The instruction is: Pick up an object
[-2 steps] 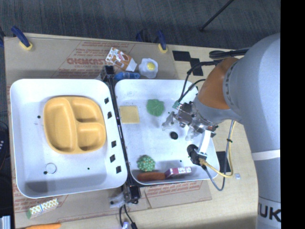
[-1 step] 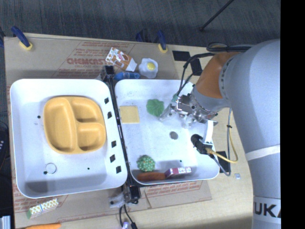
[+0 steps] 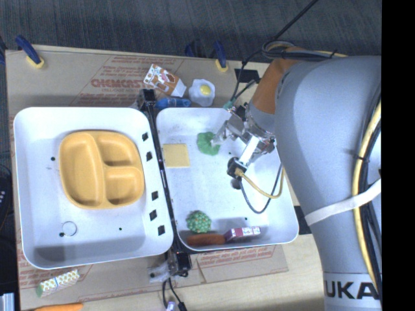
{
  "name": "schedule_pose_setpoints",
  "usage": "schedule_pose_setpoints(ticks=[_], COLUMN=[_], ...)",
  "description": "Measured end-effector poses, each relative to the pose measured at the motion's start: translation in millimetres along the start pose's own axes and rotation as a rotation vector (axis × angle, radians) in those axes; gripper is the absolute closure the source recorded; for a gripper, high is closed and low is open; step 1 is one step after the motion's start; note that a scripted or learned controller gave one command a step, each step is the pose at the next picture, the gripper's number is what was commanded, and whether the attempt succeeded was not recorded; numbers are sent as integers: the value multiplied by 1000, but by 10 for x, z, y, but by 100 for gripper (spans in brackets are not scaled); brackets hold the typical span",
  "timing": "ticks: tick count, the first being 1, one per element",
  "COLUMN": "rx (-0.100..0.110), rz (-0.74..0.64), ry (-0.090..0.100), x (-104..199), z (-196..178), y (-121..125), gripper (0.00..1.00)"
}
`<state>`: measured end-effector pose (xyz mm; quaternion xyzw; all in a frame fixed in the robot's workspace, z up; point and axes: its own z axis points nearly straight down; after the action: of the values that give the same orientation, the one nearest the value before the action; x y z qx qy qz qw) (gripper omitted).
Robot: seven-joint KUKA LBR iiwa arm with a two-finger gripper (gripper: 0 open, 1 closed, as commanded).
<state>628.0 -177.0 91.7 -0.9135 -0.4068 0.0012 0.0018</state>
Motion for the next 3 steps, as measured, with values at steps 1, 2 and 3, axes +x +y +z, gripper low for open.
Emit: schedule_pose_setpoints(ticks=[1,2,3], rx=[4,0,2], rz=[390,347,-110], ry=[-1,1,0], x=[-365,-613,-520], z=[12,-60,13], y=[-798,-1490,-1582], gripper=[0,0,0])
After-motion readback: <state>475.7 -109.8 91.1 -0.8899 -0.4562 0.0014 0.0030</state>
